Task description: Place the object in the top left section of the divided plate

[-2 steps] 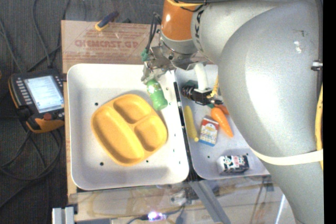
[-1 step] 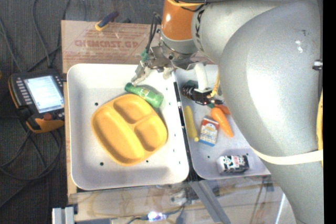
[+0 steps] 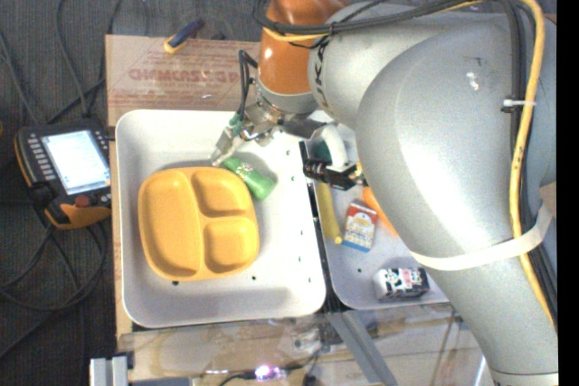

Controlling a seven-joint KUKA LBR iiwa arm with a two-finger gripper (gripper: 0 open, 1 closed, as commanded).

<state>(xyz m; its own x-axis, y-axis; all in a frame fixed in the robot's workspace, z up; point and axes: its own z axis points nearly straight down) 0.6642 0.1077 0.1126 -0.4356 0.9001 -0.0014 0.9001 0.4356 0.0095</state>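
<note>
A yellow divided plate lies in the left white bin, with one long section on its left and two smaller ones on its right. A green object with a white mark rests against the plate's upper right rim, on the bin floor. My gripper hangs just above and to the left of the green object, over the plate's top edge, angled down to the left. From this angle I cannot tell whether it touches the green object.
The right bin holds a small red and white carton, a yellow stick, an orange item, a black and white object and a white round thing. The arm covers most of that bin.
</note>
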